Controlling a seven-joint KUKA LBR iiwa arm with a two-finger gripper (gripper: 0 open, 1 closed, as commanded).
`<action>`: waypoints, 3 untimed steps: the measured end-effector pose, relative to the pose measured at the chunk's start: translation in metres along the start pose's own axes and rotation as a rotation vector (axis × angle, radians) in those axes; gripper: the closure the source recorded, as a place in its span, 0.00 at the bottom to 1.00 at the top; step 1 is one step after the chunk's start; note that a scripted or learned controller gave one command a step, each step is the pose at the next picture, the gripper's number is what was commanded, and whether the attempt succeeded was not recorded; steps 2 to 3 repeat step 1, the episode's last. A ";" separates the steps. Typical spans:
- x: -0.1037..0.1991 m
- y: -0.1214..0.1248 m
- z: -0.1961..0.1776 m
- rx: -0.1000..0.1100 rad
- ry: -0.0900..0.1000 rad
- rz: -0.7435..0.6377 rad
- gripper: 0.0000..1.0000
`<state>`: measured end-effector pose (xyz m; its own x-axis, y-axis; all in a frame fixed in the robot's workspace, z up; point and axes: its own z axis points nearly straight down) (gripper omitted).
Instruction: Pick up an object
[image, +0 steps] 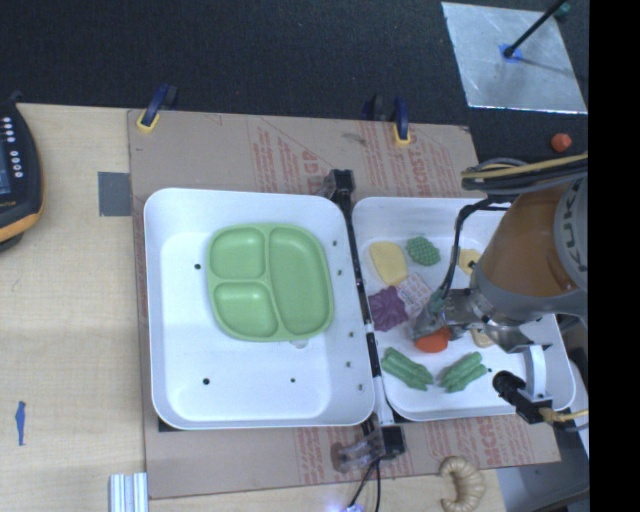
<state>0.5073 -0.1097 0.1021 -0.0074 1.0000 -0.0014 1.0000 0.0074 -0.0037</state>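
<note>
Orange-red piece (432, 343) lies just under the gripper (434, 318).

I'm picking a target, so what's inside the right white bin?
Right bin: yellow piece, purple piece, three green pieces, orange-red piece by the gripper. The arm covers the rest.

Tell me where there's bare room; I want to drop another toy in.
Left bin: bare floor all around the green divided plate, widest along the near edge. Right bin: crowded, with yellow, purple and green pieces around the pincer.
</note>
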 end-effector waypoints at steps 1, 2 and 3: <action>0.084 0.050 -0.096 -0.012 0.003 -0.006 1.00; 0.084 0.050 -0.096 -0.012 0.003 -0.006 1.00; 0.084 0.050 -0.096 -0.012 0.003 -0.006 1.00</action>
